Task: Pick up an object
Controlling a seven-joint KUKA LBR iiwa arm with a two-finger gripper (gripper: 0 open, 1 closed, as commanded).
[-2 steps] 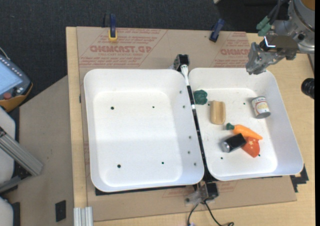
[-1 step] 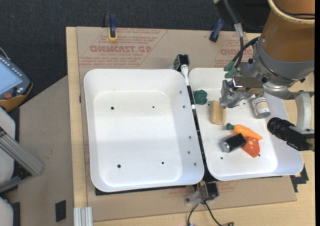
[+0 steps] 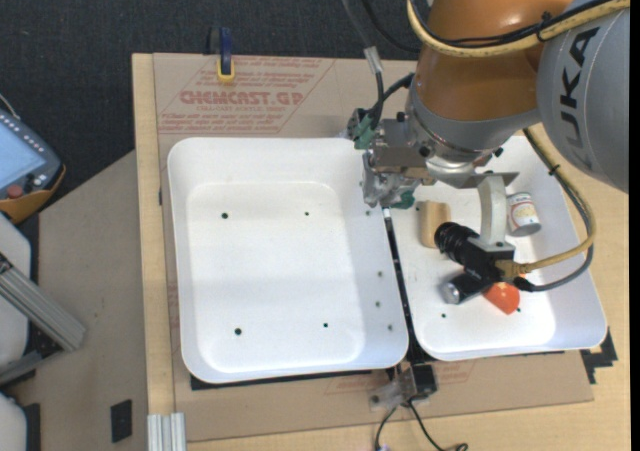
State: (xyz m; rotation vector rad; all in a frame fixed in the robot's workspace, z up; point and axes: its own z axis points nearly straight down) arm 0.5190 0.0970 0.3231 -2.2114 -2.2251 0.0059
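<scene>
Orange band of the arm (image 3: 500,29) looms biggest, up close to the lens, and on the grey casing beside it you can read the letters "KU". Below it the wrist drops into the right bin (image 3: 470,334), and the tool (image 3: 385,201) sits at that bin's far corner, hard against the wall it shares with the left bin (image 3: 270,269). Open or closed? I cannot tell, the wrist body hides it from up here, and nothing shows as gripped.

So where are the pickable pieces? All three are in the right bin. A tan block (image 3: 431,222) lies just beside the tool, the closest candidate. A small white bottle (image 3: 521,212) stands further to the right; it has a label, too small to read. An orange piece (image 3: 503,298) rests towards the near edge, well apart from the tool. My read is that the tool has gone for the corner by the tan block, and that tight spot against the wall could make a clean grip hard.

Over on the left bin, just four dark dots on white. Under both bins the brown worktop (image 3: 250,89) carries red print, "CHEMCAST GP", with finer lines I can't make out. A blue clamp (image 3: 224,47) bites its far edge, presumably pinning it in place.
</scene>
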